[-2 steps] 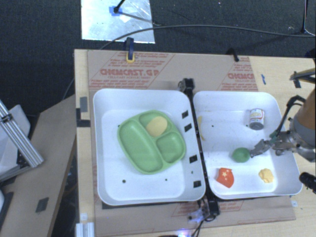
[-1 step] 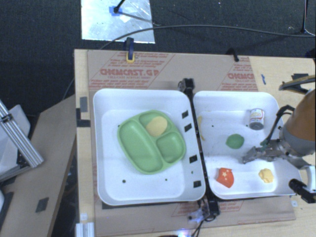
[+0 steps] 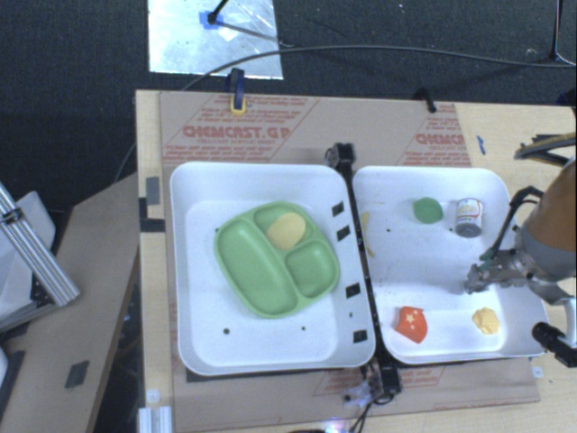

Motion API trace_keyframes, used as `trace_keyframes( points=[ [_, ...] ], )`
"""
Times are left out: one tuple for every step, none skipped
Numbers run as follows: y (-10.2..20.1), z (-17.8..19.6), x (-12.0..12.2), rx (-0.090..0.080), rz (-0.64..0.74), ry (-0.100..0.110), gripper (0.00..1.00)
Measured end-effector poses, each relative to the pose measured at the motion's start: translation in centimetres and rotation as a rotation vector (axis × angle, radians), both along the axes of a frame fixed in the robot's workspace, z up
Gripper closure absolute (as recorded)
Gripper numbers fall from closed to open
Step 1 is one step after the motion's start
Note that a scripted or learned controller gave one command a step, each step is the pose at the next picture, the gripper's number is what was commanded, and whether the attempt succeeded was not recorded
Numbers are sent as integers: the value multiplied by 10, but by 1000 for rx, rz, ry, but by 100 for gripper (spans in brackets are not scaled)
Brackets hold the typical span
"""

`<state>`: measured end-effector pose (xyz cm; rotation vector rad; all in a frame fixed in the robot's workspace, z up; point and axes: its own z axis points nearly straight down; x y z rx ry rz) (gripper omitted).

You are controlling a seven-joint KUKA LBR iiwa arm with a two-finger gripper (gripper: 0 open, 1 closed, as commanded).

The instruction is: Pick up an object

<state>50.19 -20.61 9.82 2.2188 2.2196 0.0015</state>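
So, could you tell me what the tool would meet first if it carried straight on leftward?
Probably bare floor of the right bin: the tool points left, between the green object and the red object. Depth unclear.

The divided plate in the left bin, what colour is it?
Light green; the camera view shows the plate clearly from above.

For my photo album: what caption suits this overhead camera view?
Robot gripper hovers in the right bin among small toy foods.

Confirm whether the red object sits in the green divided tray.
No: the red object lies on the floor of the right bin, while the green tray is in the left bin.
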Motion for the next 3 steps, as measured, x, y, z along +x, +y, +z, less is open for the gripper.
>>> trace_keyframes(
  points=[
    [3,63,5,-1,4,-4,100],
    [7,108,3,0,4,-2,100],
    [6,137,4,0,5,-2,100]
  ],
)
